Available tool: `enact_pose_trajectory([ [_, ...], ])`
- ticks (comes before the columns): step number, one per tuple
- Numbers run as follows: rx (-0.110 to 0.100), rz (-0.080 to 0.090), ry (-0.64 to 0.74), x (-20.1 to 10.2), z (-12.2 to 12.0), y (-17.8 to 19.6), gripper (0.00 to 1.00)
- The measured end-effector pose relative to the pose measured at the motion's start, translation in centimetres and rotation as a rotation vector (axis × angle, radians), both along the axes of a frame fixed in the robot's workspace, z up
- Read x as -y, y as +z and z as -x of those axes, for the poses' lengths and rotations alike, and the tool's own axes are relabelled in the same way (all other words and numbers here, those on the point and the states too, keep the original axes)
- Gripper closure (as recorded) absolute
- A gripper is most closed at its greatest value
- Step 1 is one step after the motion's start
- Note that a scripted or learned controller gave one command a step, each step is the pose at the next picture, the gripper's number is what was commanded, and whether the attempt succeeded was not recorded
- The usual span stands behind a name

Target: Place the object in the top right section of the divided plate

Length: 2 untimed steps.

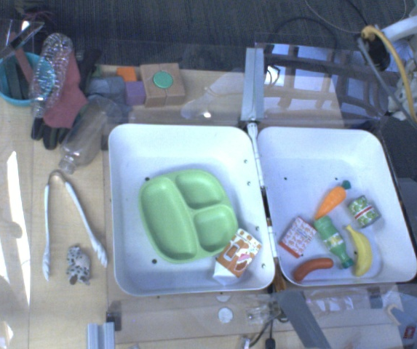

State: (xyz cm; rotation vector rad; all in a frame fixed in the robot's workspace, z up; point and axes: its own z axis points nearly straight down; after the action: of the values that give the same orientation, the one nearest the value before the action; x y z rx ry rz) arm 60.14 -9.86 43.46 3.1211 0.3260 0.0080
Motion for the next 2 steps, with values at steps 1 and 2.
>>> enact_pose_trajectory([
  [1, -0.001, -0.001, 0.019, 2.8, -4.7, 0.0, 1.0],
  [2, -0.002, -0.001, -0.001, 10.2, -3.1, 0.0, 1.0],
])
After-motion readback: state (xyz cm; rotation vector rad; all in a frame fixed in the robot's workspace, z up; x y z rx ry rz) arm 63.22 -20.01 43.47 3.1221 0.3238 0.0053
